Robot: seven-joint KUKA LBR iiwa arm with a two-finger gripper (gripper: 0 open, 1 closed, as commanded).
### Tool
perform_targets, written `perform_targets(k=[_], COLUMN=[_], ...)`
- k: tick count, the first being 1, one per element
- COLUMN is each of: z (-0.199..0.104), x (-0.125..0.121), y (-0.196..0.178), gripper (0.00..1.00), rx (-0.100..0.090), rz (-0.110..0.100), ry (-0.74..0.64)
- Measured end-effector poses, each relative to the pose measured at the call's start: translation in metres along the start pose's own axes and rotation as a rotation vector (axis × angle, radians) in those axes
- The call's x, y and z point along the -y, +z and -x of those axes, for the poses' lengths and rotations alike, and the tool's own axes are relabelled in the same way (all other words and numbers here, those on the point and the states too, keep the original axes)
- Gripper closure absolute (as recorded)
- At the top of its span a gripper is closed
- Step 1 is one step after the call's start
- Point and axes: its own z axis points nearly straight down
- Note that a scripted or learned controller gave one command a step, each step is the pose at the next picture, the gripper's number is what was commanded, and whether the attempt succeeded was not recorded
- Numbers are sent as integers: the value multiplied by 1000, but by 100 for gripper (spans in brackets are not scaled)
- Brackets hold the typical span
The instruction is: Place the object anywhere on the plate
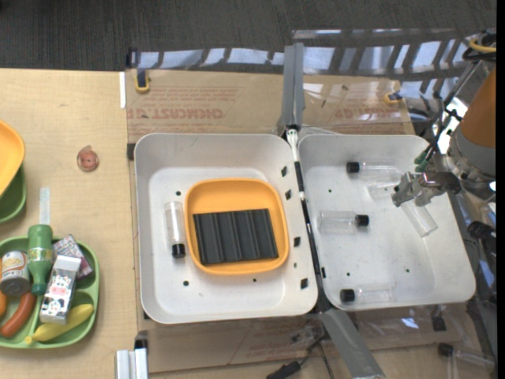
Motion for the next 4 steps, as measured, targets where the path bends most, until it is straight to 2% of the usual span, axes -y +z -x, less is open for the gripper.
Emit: perform_targets(k=[1,2,3,4], z=[14,-6,-20,-35], x=[-44,-107,-125,-125], y=[10,15,11,12], gripper=[100,100,100,100], rx=[2,2,2,1], rz=[-2,0,2,0], ry=[-87,-308,-458,-670])
